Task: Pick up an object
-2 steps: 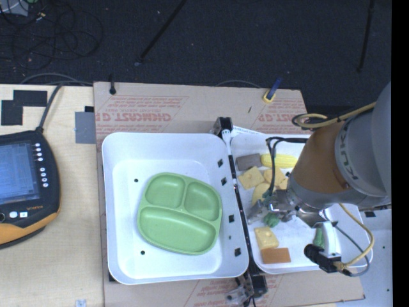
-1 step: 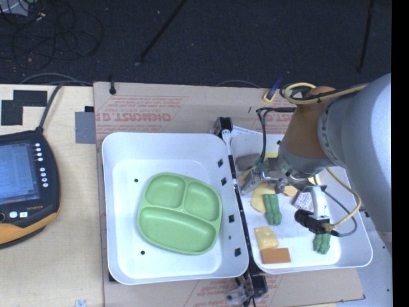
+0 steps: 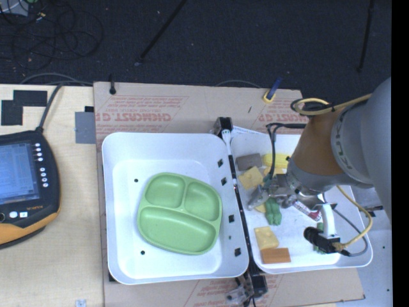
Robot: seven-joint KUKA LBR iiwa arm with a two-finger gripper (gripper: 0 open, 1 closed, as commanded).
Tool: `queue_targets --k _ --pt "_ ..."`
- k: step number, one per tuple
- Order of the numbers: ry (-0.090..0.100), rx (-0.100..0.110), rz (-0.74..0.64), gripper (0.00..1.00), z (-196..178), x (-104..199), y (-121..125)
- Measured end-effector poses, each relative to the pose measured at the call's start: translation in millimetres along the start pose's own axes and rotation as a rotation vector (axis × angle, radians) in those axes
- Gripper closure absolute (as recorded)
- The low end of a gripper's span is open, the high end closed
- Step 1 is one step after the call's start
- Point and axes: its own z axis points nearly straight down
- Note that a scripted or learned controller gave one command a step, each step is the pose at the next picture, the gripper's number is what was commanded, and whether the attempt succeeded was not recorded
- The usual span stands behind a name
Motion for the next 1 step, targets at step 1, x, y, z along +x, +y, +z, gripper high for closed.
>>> queue_targets --k 1 --pt "0.002 0.002 -0.004 0.00 0.2 -2.3 10.8"
